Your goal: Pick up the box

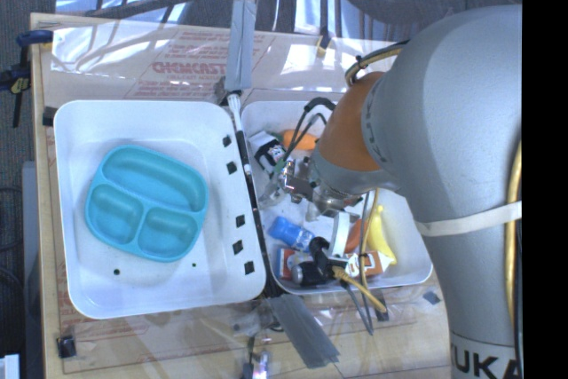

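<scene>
Right bin (404, 280), centre-right of frame: tool (308, 193) low amid clutter, state cannot tell. Risk: seizing the blue bottle (288, 232), not the orange box (382, 261); items are tightly packed.

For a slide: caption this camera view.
KUKA arm over the cluttered right bin; blue divided plate in left bin.

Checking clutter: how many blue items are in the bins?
2: teal divided plate in the view-left bin, small blue cylinder in the other bin; the arm may hide more.
</scene>
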`<state>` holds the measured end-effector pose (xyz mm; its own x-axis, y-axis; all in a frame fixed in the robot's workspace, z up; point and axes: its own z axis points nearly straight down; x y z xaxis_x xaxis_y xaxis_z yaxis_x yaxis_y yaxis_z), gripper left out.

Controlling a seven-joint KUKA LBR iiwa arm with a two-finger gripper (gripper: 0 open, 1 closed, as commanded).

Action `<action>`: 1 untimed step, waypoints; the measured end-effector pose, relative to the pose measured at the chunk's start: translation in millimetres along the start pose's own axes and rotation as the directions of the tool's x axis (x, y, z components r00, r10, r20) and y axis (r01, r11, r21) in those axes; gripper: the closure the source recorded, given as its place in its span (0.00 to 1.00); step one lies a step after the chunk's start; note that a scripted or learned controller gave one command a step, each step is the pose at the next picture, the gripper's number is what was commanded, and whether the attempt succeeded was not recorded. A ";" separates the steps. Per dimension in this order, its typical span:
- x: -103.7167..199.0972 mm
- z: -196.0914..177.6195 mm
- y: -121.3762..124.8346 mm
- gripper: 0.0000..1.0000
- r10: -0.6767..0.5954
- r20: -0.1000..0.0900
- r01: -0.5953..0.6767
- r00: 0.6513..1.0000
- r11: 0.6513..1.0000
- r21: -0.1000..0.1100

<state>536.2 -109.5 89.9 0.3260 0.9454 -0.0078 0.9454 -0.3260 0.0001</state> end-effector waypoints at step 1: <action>1.7 -5.5 -1.6 1.00 -0.006 -0.004 0.006 1.000 1.000 0.012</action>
<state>535.2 -107.3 95.4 0.3204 0.9473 -0.0041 0.9472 -0.3204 -0.0116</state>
